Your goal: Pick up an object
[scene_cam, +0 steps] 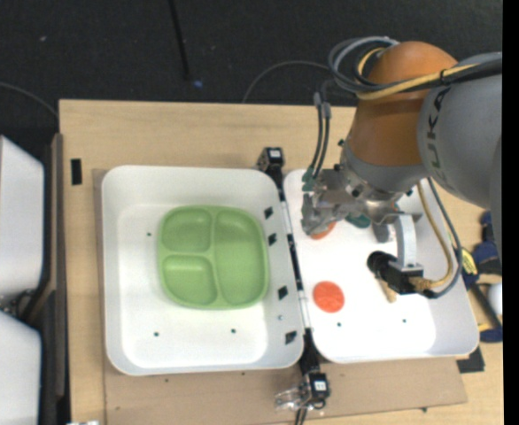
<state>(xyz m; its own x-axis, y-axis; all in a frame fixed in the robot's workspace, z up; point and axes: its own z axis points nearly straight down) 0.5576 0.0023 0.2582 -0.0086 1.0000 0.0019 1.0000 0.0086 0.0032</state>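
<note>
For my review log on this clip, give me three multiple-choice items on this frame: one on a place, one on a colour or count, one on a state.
1. Where does the green divided plate lie?
A. Left bin
B. Right bin
C. On the bench outside the bins

2. What colour is the round disc on the right bin floor?
A. Blue
B. Orange-red
C. Yellow

3. How does the disc stand to the gripper?
A. Clamped in it
B. Lying apart from it on the bin floor
C. Stacked on the plate

Answers: 1 A, the plate rests inside the left bin. 2 B, it shows orange-red against the white. 3 B, bare white floor separates it from the gripper.
</note>
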